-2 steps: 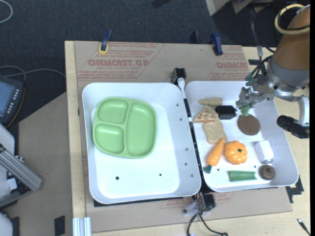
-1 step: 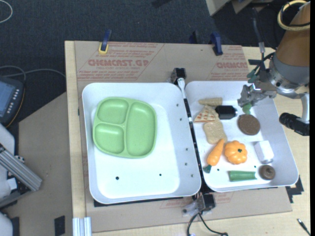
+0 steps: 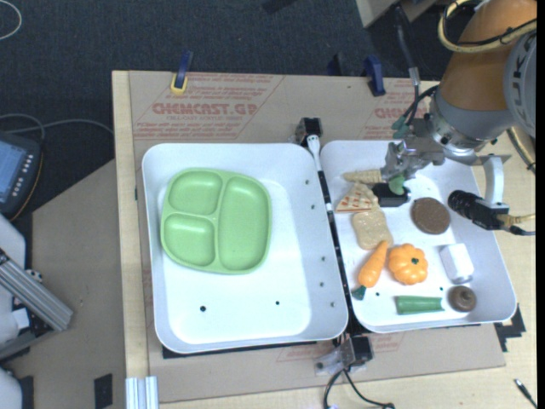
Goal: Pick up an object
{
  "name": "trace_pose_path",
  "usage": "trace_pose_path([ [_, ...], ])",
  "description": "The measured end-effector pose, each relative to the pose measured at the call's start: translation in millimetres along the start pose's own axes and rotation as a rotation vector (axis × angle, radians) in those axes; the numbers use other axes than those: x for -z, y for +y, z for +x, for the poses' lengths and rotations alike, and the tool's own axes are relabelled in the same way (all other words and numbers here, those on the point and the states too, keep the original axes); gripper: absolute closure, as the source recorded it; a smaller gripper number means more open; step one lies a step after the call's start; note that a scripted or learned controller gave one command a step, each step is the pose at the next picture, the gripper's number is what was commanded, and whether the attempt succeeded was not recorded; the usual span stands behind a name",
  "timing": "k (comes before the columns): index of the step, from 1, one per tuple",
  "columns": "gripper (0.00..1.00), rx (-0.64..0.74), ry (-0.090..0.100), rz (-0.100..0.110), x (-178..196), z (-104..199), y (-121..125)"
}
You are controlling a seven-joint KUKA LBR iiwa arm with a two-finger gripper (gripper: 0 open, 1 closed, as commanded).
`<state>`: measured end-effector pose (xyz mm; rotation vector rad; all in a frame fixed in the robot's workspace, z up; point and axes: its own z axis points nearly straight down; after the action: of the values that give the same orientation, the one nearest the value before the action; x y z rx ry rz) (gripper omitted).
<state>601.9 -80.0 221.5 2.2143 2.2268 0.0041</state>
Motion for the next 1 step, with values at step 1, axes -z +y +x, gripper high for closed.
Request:
trace_pose_path([
  [1,1.0,0.001,0.0,-0.001,11.9,52.0,-0.9],
])
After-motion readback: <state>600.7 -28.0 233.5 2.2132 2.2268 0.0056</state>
